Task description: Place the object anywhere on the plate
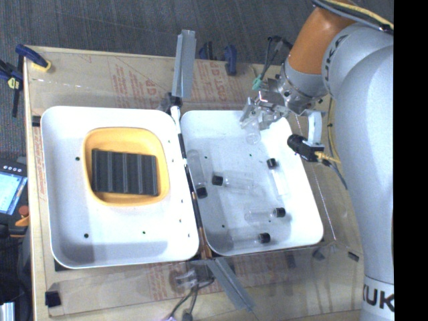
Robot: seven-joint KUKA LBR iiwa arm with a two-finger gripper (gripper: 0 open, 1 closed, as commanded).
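Observation:
A yellow plate [124,137] lies in the left bin [63,233], with a dark grey ridged block [126,172] lying on its middle. Several clear vials with black caps lie scattered in the right bin [304,236]: one near the centre [234,180], one along the left wall [196,172], one at the right [277,178] and two near the front [262,215]. My gripper [259,114] hangs over the right bin's far edge, well away from the plate. A small clear piece [253,137] sits just below it; whether it is held is unclear.
The grey arm with its orange band [321,35] fills the right side above the right bin. Blue clamps [231,57] and a metal bar [184,62] stand behind the bins on the wooden bench. A black cable end [299,146] hangs over the right bin's right side.

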